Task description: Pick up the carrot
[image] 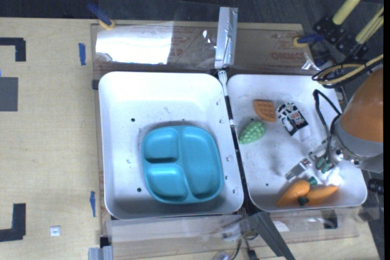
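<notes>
Writing: the brown cardboard strip (286, 53) behind the right-hand shallow white bin (268, 161) has reddish print on it, too faint and skewed for me to read. The small black-and-white packet (291, 118) in that bin carries a label, also illegible.

Hidden or unclear: my tool (312, 167) hangs low over the near right part of the right bin, just above the orange carrot (318, 193). Glare and wrist hardware blur it, so I cannot tell how far it is open, whether it has hold of anything, or whether it touches the carrot. My grey arm with its orange band (365, 115) is cut off by the right edge. The carrot reads as two orange lumps with a green bit between them, and I cannot tell whether that is one thing or two.

Edges and room: the carrot lies along the near wall of the right bin, close to its near right corner. The tan waffle-patterned wedge (265, 109) and the green bumpy lump (251, 131) sit toward the left wall, well apart from the carrot. There is bare white floor between the lump and my tool. The left-hand shallow white bin (122, 106) holds a blue plastic sectioned plate (183, 161), with bare floor on its far side. The pale wooden worktop (49, 131) stretches out to the left.
</notes>
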Robot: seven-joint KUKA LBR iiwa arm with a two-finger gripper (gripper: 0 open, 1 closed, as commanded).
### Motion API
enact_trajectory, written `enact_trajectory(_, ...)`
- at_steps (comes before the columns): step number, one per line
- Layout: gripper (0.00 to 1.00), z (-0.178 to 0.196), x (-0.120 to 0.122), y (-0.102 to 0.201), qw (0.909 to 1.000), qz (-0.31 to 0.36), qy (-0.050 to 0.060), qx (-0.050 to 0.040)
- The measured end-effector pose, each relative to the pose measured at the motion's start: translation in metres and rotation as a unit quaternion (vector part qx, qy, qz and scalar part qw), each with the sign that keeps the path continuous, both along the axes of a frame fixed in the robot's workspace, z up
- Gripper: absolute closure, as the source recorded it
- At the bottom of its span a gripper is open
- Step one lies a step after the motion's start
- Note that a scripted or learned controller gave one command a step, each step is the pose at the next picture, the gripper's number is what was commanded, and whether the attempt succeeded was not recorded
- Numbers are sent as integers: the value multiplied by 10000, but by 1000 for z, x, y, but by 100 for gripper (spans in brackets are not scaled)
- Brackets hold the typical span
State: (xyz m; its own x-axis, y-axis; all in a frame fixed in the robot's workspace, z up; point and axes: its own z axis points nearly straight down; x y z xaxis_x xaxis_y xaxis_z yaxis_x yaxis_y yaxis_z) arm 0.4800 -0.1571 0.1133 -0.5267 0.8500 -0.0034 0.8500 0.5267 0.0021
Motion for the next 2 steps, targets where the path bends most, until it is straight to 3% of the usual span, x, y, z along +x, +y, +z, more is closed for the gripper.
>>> enact_trajectory(2, 0, -25, 1, 43, 9854, 1703, -3, -10)
